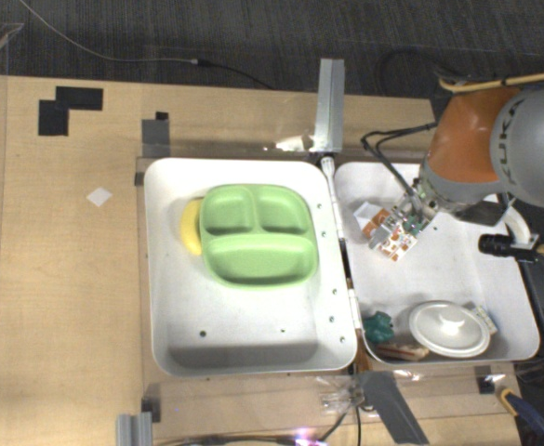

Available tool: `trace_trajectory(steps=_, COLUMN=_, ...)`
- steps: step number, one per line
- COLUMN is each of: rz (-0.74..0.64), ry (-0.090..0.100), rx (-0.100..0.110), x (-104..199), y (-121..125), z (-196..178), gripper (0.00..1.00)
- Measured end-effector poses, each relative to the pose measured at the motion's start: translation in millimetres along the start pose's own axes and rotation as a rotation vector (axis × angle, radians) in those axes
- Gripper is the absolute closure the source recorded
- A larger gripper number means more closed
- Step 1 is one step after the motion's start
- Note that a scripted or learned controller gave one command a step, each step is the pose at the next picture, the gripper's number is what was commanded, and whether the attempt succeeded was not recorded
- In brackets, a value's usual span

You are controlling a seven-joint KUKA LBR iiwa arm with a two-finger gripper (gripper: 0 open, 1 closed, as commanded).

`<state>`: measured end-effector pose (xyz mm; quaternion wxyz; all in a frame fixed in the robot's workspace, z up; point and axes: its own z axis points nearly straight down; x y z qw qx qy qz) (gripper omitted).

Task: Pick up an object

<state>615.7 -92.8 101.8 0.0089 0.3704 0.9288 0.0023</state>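
My gripper (388,230) hangs low over the upper left part of the right bin (481,272), at the end of the grey arm with its orange band (462,142). In the left bin (234,337) a green divided plate (256,233) lies upside up, with a yellow banana-like piece (190,228) poking out from under its left edge. Along the right bin's front edge rests a white round bowl (450,328). Beside the bowl sit a small teal object (378,326) and a brown object (404,350). Nothing can be made out in the gripper's grasp.
A metal divider post (330,100) stands behind the seam between the bins. Black cables (397,137) run along the arm above the right bin. Bare wooden bench (58,268) stretches to the left.
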Motion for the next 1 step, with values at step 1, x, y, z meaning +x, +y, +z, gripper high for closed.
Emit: trace_trajectory(steps=1, rz=0.126, ry=0.008, rx=0.005, x=41.4, y=68.4, z=-107.4, gripper=1.00)
